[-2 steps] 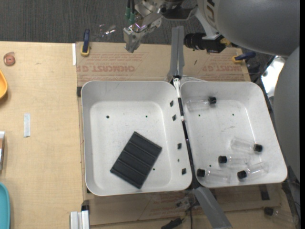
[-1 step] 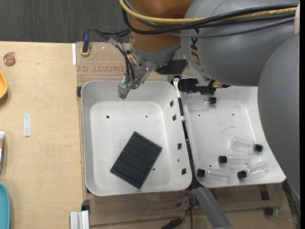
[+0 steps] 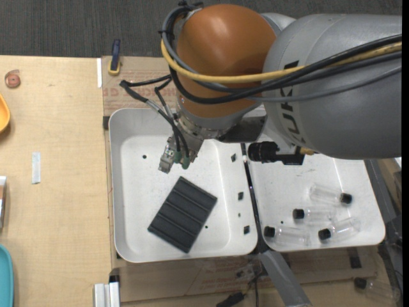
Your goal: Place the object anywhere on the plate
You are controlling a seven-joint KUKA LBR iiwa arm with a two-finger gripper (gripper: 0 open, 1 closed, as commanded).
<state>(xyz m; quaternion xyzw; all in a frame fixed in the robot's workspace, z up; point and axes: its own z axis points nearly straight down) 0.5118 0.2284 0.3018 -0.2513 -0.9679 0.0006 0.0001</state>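
A black ridged rectangular plate lies at a slant on the floor of the left bin. My gripper hangs over that bin, just above and to the left of the plate's upper corner, and I see nothing in it. Several clear tubes with black caps lie in the right bin, toward its near side. The arm's orange band and grey body cover the back of both bins.
Small black clips sit along the wall between the bins. The wooden bench top stretches to the left, with an orange item and a teal item at its edge. A blue clamp stands behind the left bin.
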